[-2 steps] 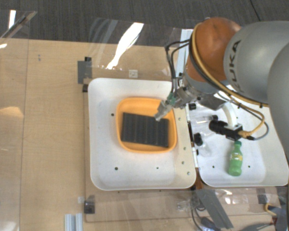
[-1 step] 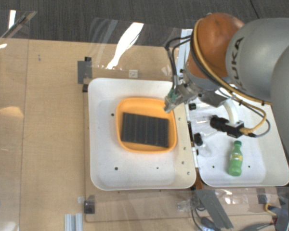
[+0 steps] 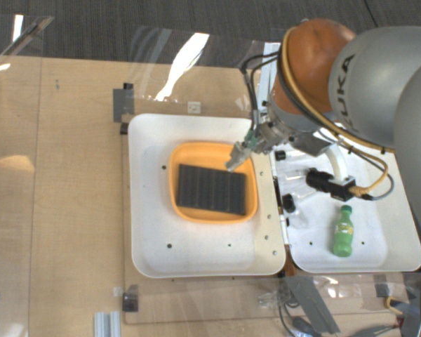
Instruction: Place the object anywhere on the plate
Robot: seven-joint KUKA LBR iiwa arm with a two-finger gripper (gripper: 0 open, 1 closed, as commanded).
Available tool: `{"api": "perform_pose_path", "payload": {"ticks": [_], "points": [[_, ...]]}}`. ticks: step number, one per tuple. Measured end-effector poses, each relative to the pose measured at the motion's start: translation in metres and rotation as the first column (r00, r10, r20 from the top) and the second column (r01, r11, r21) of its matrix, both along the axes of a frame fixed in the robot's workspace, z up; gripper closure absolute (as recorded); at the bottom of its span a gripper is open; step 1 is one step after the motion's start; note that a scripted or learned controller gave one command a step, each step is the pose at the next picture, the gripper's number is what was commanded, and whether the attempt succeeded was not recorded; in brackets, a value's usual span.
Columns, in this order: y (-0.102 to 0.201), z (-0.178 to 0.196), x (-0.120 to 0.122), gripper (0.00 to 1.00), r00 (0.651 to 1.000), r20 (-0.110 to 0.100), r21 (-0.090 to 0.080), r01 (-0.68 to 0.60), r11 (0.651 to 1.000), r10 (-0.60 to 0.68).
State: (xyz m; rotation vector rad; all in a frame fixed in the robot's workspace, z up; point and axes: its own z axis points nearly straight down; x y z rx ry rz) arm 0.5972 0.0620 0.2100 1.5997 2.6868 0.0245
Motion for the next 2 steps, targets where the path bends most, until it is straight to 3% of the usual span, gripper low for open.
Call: {"api": "perform_pose_path", "payload": {"ticks": [1,2], "points": [[-0.088,0.07,0.009,0.0,1.0,-0.011,-0.006,0.018,1.0,-0.018],[-0.134,0.045,-0.023,0.0,0.992,-0.014,-0.006,0.128,0.992,-0.128]]}}
